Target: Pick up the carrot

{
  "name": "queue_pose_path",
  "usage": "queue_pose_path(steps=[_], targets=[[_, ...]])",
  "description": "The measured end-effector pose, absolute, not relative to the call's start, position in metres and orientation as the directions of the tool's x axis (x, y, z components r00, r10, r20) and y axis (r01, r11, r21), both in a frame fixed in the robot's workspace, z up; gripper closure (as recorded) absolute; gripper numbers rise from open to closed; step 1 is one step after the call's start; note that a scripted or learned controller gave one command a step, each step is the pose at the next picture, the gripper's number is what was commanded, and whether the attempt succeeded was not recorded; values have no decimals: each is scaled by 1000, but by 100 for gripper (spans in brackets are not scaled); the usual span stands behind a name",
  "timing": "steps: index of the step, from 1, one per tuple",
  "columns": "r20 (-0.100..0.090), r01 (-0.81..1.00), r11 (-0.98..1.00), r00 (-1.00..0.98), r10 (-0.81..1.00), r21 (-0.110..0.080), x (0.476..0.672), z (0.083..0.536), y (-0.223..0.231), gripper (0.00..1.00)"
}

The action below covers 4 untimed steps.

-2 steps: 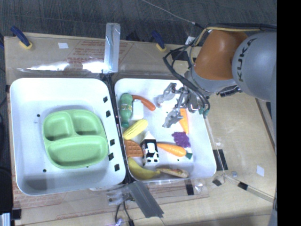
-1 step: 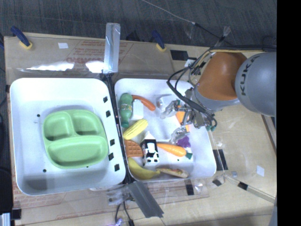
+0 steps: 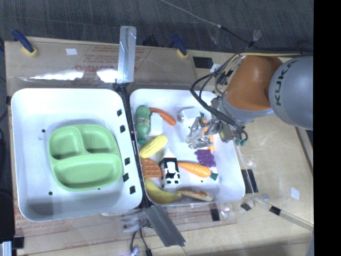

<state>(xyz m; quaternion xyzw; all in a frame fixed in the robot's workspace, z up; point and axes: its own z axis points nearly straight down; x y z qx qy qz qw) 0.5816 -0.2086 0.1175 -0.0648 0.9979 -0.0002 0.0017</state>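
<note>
My hand (image 3: 201, 134) hovers over the right bin (image 3: 229, 177) (grip state unclear); the carrot (image 3: 195, 169) lies unpicked below it.

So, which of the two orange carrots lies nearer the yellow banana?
The thicker carrot beside the cow toy, just above the banana; the thinner one lies at the bin's far end.

Arm (image 3: 277, 89) reaching leftward, gripper (image 3: 200, 132) low, state unclear.

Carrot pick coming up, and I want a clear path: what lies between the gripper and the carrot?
In the camera view, a purple grape bunch lies between the gripper and the carrot, just above the carrot.
</note>
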Motion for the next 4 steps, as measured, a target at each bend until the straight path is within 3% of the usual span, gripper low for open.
queue_pose_path(steps=[1, 2, 3, 4], targets=[[-3, -130, 991, -991, -130, 0, 582, 117, -208, 0], [-1, 98, 995, -995, 98, 0, 579, 93, -210, 0], [-3, 92, 996, -996, 92, 0, 581, 105, -209, 100], [1, -110, 994, -994, -110, 1, 495, 104, -204, 100]])
